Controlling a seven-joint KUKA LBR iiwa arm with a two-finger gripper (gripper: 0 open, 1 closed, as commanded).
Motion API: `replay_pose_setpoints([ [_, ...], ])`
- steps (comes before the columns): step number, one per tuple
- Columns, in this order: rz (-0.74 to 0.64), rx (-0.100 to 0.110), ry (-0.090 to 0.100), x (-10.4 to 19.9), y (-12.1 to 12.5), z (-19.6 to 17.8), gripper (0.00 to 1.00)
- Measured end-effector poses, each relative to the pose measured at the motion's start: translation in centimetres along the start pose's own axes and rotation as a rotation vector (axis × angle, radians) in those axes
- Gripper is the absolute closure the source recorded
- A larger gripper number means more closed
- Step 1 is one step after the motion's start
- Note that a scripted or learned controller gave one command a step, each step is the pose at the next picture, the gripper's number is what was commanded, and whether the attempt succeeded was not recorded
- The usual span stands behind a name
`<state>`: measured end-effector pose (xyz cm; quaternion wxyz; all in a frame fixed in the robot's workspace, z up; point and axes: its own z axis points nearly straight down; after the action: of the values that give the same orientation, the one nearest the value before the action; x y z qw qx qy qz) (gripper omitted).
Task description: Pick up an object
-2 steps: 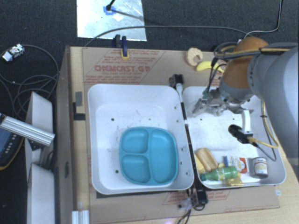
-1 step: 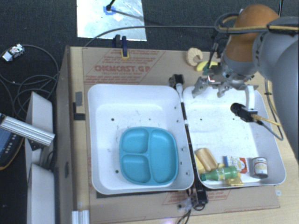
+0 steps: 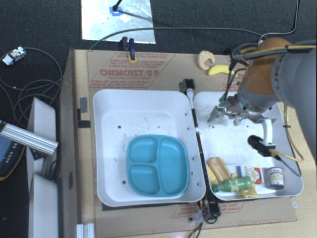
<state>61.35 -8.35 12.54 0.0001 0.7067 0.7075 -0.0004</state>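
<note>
- Four objects line the near edge of the right bin (image 3: 229, 144): tan roll (image 3: 218, 168), green bottle (image 3: 234, 184), carton (image 3: 247, 173), can (image 3: 275, 177).
- Bottle lies on its side, long axis left-right; roll lies slantwise, far-left to near-right; can stands upright.
- Carton and can labels are too small to read; board (image 3: 130, 72) under the bins reads "CHEMCAST GP" in red.
- Gripper (image 3: 225, 116) is over the bin's far half, well apart from all four; fingers spread, nothing between them.
- Left bin (image 3: 124, 117) holds a blue plate (image 3: 157, 165).
- Banana (image 3: 218, 70) lies on the board beyond the bins.
</note>
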Motion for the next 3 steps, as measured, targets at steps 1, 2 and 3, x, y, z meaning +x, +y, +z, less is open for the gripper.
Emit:
replay_pose_setpoints([
  [1,-0.003,-0.001,0.001,-0.7,5.4,4.1,0.0],
  [2,-0.004,-0.006,0.001,3.2,5.6,-6.1,0.0],
  [3,-0.004,-0.003,0.002,8.5,4.9,-5.9,0.0],
])
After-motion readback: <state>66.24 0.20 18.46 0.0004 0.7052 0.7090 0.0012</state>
